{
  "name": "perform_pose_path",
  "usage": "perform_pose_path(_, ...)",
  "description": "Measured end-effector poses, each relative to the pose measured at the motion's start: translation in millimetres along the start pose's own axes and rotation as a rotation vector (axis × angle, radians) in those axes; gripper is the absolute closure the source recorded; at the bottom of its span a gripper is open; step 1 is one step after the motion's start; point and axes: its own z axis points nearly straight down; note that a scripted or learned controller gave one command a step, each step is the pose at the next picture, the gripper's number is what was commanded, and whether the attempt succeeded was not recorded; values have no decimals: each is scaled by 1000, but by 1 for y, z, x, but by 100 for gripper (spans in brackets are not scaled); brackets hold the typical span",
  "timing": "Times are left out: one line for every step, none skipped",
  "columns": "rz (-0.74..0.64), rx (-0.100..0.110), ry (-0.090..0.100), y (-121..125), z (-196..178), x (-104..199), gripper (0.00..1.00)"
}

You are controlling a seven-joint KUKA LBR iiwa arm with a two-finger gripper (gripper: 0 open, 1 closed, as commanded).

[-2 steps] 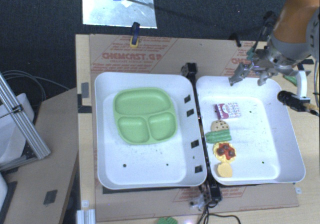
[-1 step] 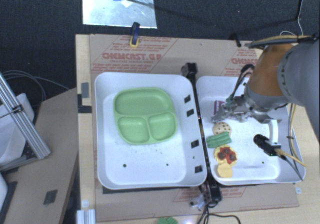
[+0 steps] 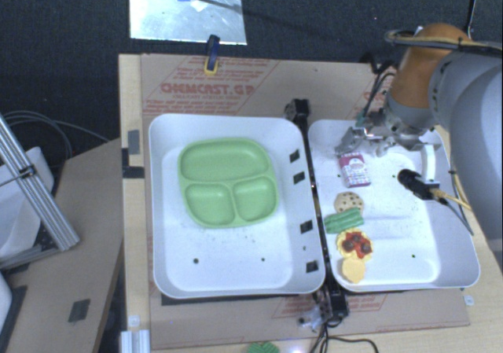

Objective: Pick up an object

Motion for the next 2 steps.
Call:
perform_pose_path(1, 7, 2, -1, -6, 6, 0)
perform_pose_path(5, 8, 2, -1, 1, -1, 0)
